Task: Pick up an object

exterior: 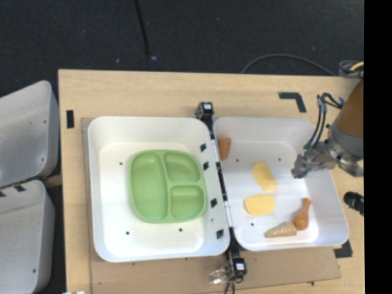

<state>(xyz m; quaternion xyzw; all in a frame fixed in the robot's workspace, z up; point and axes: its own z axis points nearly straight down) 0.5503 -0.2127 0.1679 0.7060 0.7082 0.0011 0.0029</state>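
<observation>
At the far left edge of the frame sit two pale grey moulded plastic shells, one above the other, lying partly off the light wooden bench top. Behind the bench, across the top of the frame, the floor is dark carpet, with a thin black cable running across it. Small black tape marks dot the wood near the bins' corners.

The left shallow white plastic bin holds a light green plastic tray with three compartments, lying flat near the bin's middle. A row of small black clips runs down the seam where the two bins meet.

The right shallow white plastic bin holds the loose pieces. A small orange-brown toy piece lies at its upper left, close to the seam. Toward the middle are two yellow rounded pieces, one above the other and just apart. Lower right, a beige ridged cone lies on its side, touching an orange drumstick-shaped toy.

At the right edge, the grey two-finger gripper hangs over the bin's upper right part, well apart from the pieces; I cannot tell how its jaws are set. I can read no writing anywhere.
</observation>
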